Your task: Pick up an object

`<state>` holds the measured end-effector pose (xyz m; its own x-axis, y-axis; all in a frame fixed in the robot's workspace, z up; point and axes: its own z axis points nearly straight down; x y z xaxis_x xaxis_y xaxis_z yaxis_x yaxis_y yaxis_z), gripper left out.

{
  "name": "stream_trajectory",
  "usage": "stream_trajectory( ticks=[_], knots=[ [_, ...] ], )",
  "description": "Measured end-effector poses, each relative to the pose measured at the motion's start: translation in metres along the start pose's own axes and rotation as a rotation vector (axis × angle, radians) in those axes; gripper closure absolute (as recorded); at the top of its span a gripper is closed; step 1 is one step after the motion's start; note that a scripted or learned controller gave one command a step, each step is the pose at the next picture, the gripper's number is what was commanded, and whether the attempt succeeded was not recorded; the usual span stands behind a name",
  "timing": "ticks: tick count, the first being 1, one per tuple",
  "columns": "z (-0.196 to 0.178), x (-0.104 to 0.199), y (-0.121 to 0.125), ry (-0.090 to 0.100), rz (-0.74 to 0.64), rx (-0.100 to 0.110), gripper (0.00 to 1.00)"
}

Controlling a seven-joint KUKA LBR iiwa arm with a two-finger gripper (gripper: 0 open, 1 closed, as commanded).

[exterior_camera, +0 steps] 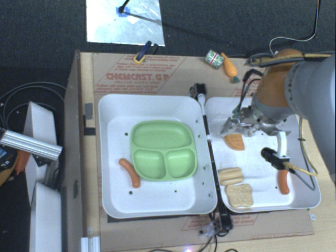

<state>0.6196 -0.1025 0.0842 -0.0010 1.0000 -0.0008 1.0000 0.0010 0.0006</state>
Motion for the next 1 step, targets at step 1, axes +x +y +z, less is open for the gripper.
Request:
stream_trajectory(
  ticks=[1],
  knots=[
    [-0.0003, 0.0139, -0.0124, 0.001, -0.001, 0.000, 0.00]
  ],
)
